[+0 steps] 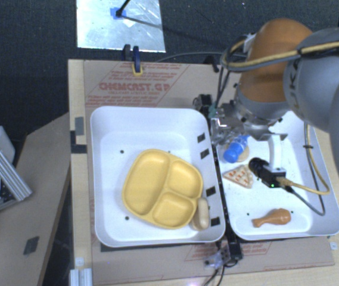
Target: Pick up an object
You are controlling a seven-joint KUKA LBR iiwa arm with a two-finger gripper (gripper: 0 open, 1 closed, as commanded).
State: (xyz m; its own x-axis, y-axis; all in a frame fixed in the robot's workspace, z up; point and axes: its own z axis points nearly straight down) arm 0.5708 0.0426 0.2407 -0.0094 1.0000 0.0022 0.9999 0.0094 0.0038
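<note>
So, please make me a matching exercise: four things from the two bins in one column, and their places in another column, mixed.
Things:
1. yellow tray
2. blue bottle
3. drumstick
4. waffle

Places:
A. right bin, near its front edge
B. left bin, middle
C. right bin, between the bottle and the drumstick
D. right bin, just under the wrist

Pairs: 1-B, 2-D, 3-A, 4-C

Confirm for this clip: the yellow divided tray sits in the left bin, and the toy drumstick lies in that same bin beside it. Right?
Not quite. The yellow divided tray does sit in the left bin, but the toy drumstick lies in the right bin, near its front edge. The camera view shows it. What lies beside the tray is a small beige piece.
</note>
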